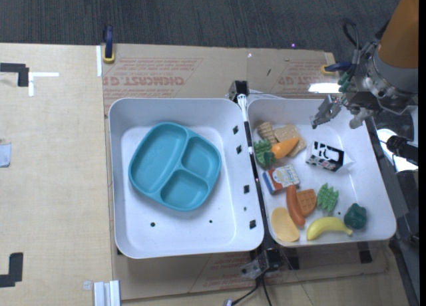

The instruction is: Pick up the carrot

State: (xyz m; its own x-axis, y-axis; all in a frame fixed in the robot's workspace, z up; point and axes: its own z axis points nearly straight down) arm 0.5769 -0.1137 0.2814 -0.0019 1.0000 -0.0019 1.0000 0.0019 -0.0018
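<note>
The grey two-finger gripper (339, 115) hangs over the right white bin's (379, 185) far right corner, fingers apart and holding nothing. The orange toy carrot with green leafy top (279, 148) lies well apart, near the bin's left wall, beside tan crackers (278, 132).

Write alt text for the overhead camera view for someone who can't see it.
A grey and orange robot arm's gripper hovers over the far right corner of the right bin, apart from the carrot lying among toy foods. The left bin holds a blue divided plate.
</note>
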